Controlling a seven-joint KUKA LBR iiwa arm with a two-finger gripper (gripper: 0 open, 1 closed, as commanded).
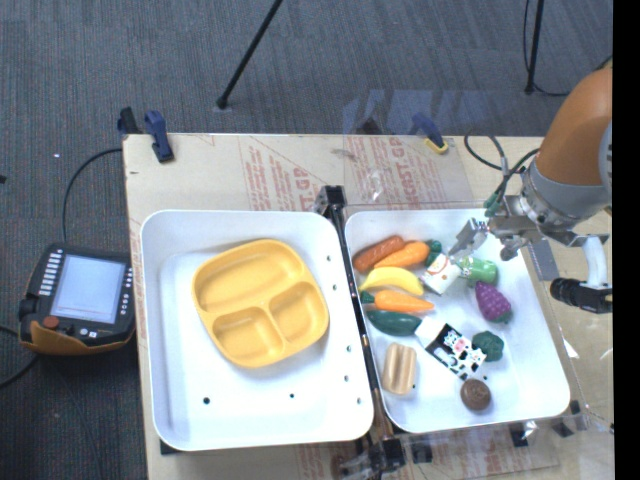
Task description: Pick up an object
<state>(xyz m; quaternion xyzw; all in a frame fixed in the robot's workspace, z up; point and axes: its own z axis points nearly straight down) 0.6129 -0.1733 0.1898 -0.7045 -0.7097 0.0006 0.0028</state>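
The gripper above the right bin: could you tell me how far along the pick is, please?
Done: the gripper is over the right bin. In hand: nothing shows between its fingers; it hangs by the green toy. Left: grasp and lift; the banana and grapes lie in the bin.

The scene was evenly and fairly brightly lit from overhead, with no hard shadows. The two white bins [160, 258] were the brightest areas, close to washed out along their rims, while the grey carpet [130, 58] beyond the bench's far edge looked dull and slightly grainy. A soft sheen lay on the yellow tray [262, 298]. Clear tape near the bench's far edge [375, 173] caught pale glare. The picture was low in resolution and mildly soft, so small toys in the right bin lacked fine detail.
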